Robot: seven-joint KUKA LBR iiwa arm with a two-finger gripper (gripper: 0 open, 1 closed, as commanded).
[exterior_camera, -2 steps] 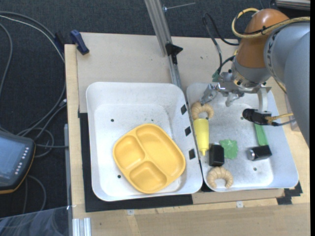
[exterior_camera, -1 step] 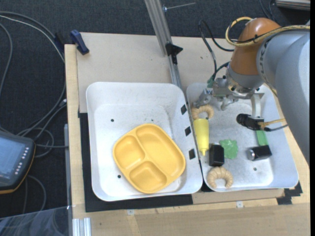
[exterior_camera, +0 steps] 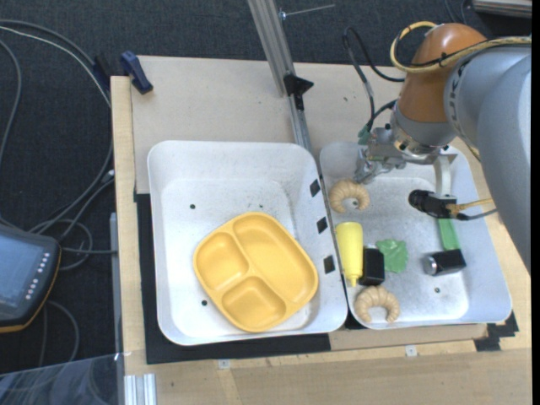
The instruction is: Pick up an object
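Note:
My gripper [exterior_camera: 365, 170] reaches down into the far left corner of the right bin [exterior_camera: 485, 289]. It hangs just beyond a tan croissant-shaped piece [exterior_camera: 349, 197] and holds nothing that I can see. Nearer the front lie a yellow bottle [exterior_camera: 349, 245] with a black cap [exterior_camera: 371, 266], a crumpled green piece [exterior_camera: 391, 254] and a second tan croissant [exterior_camera: 377, 304]. A green stick [exterior_camera: 448, 234] and a short black and silver cylinder [exterior_camera: 445, 262] lie towards the right side.
The left bin [exterior_camera: 169, 175] holds a yellow divided plate [exterior_camera: 255, 270]. A metal pole [exterior_camera: 274, 32] rises behind the wall between the bins. A blue clamp [exterior_camera: 135, 71] sits at the bench's far left corner.

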